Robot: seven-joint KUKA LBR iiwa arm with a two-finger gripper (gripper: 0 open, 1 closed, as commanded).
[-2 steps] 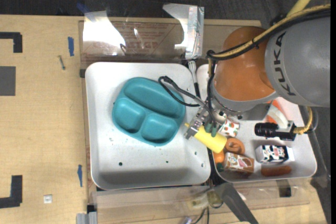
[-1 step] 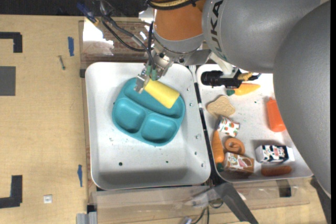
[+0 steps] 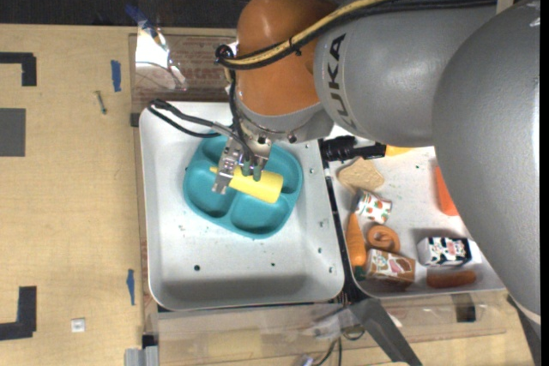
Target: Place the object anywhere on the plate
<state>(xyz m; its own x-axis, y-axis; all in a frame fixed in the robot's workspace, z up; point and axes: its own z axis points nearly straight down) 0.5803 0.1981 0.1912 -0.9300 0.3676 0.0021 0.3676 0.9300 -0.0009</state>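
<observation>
A teal divided plate (image 3: 213, 200) lies in the left white bin (image 3: 240, 283), towards its far side. A yellow block (image 3: 262, 187) rests across the plate's middle, tilted a little, with its right end near the plate's right rim. My gripper (image 3: 238, 176) hangs straight down from the orange wrist band and sits right over the block's left end, touching or nearly touching it. The wrist hides the plate's far edge.
The right bin (image 3: 412, 176) holds a bread slice (image 3: 360, 176), a small patterned carton (image 3: 373, 207), a carrot (image 3: 356, 240), a pretzel (image 3: 383, 236), a cow-print carton (image 3: 444, 250) and a sausage (image 3: 450, 277). A black cable (image 3: 184, 123) loops over the left bin's far corner.
</observation>
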